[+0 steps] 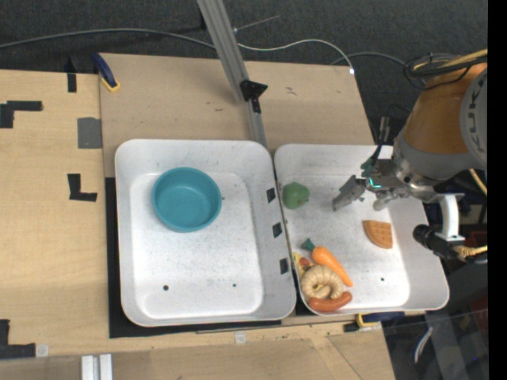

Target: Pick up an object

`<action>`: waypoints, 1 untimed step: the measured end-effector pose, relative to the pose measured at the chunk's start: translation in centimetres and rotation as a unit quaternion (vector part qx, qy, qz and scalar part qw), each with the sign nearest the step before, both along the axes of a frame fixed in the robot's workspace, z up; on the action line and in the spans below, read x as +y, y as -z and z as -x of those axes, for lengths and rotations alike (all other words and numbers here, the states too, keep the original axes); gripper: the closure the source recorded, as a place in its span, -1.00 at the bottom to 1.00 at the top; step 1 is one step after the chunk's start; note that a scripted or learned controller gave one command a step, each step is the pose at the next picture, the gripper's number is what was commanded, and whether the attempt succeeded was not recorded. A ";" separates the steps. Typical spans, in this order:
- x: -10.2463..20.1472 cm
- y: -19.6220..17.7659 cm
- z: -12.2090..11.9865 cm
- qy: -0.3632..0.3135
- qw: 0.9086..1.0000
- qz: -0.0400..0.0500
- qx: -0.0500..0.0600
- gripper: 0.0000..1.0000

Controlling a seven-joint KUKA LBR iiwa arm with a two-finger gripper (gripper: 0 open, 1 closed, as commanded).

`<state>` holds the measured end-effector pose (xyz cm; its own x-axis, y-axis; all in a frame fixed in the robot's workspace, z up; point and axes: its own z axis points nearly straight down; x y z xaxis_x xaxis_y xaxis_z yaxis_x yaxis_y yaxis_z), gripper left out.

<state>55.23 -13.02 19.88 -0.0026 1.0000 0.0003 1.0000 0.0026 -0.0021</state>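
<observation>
In the right bin (396,158), a green round object (295,195) lies near the left wall. An orange waffle-like wedge (379,233) lies toward the right. At the front left, a carrot (331,263), a beige ridged pastry (320,280) and a red sausage (329,300) are clustered together. My gripper (364,198) hangs over the middle of the right bin, between the green object and the wedge. It is open, with nothing between its fingers (345,196).
The left bin (139,291) holds a blue bowl (187,199). A grey metal post (226,42) slants in from the top to the divide between the bins. The arm's orange band (440,117) and cables sit at the right.
</observation>
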 end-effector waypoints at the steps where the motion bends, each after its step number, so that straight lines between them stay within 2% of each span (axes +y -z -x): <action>1: 0.0 4.7 -0.7 0.001 1.000 0.000 0.002 -1.00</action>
<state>55.88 -13.04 15.14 -0.0014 1.0000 0.0001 1.0000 0.0014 -0.0064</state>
